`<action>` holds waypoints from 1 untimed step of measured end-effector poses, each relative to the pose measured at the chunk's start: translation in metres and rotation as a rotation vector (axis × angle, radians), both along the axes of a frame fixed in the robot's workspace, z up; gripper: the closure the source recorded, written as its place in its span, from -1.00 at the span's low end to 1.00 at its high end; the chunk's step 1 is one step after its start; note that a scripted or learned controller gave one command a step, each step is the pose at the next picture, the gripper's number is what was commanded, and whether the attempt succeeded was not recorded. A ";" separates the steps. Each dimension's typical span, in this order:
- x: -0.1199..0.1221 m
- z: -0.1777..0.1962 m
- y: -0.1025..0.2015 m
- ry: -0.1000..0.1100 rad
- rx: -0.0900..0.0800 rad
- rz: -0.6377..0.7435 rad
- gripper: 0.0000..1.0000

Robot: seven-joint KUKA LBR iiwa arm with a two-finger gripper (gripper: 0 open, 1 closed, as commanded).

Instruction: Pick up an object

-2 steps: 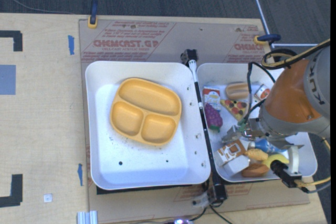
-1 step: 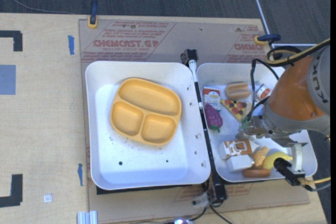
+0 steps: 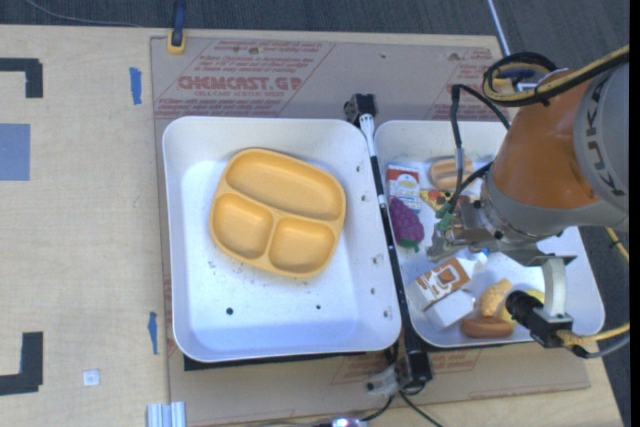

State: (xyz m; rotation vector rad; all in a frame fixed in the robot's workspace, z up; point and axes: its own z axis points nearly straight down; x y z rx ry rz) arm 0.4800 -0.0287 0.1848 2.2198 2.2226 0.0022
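I see the gripper (image 3: 458,237) low in the right bin (image 3: 590,300), just above the small carton (image 3: 444,283). I cannot tell its grip state. A purple toy (image 3: 407,220) lies left of it.

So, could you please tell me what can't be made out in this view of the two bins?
- The hand: the arm's own bulk covers much of it, so its finger state is unclear.
- Right bin: the arm hides much of its floor and rim.
- Orange item at the right bin's top: partly behind cables, identity unclear.
- Print on the small carton: too small to read.
- The yellow divided tray in the left bin is fully visible.
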 end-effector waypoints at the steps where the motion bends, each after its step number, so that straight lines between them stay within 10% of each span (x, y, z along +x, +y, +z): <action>1: -0.001 0.000 -0.060 -0.001 -0.003 -0.002 1.00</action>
